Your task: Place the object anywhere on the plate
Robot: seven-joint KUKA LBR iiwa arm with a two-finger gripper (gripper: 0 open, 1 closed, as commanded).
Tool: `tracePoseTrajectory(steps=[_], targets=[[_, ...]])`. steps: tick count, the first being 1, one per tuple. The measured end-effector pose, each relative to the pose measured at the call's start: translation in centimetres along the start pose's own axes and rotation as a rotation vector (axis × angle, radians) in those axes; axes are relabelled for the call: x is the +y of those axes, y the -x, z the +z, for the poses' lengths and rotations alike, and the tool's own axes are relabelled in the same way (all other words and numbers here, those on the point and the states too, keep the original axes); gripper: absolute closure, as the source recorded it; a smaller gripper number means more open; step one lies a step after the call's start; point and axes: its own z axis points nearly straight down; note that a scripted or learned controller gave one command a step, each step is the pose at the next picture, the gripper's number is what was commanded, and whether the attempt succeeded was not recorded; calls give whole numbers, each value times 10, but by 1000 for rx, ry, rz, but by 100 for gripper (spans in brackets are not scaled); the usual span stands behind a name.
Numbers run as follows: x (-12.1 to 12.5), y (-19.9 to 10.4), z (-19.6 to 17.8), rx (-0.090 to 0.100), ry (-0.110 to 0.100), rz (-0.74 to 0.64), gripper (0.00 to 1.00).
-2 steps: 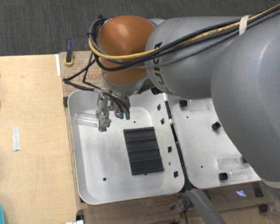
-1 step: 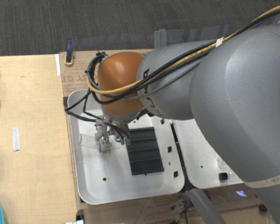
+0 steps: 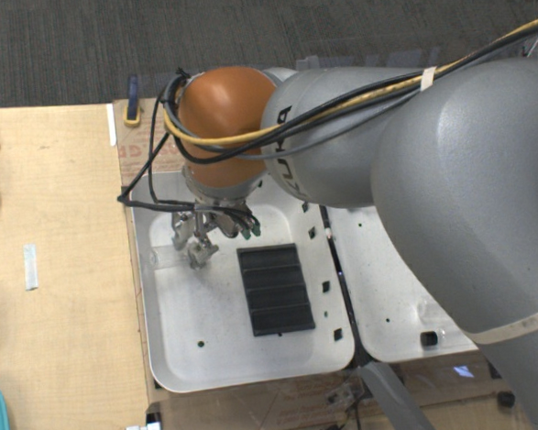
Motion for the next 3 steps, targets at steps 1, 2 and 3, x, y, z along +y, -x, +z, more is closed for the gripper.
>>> tracePoseTrajectory(steps=[1,2,3], targets=[[14,-25,0,1,1,-320,100],[-20,25,-1,-3,1,-509,100],[-1,-53,0,1,2,-754,100]])
